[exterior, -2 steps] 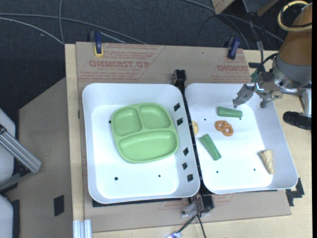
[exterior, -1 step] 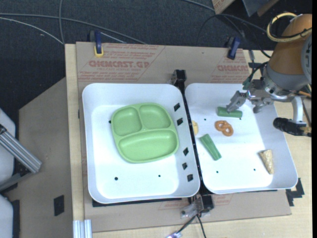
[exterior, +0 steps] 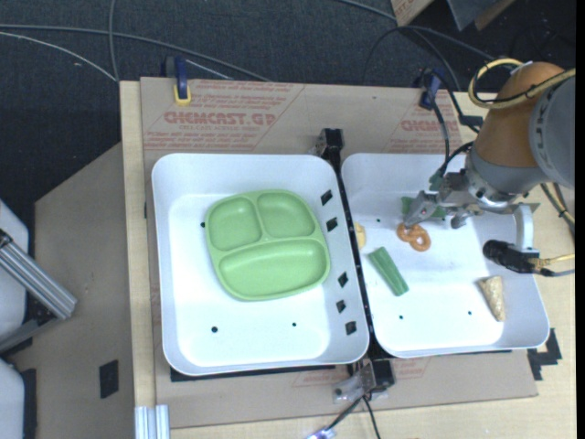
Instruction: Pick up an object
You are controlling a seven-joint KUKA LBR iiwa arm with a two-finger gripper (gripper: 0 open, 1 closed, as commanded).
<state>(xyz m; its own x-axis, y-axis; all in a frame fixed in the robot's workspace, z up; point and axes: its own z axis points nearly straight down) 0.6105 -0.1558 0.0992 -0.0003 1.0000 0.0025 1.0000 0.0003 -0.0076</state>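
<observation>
Honestly, I cannot tell my gripper's (exterior: 422, 210) state at right of centre; I'd lower straight onto the orange ring (exterior: 414, 238) just below.

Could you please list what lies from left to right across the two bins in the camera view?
Green divided plate in the left bin → green stick in the right bin → orange pretzel-shaped ring, just below the pincer → tan wedge-shaped piece near the right bin's right edge.
</observation>
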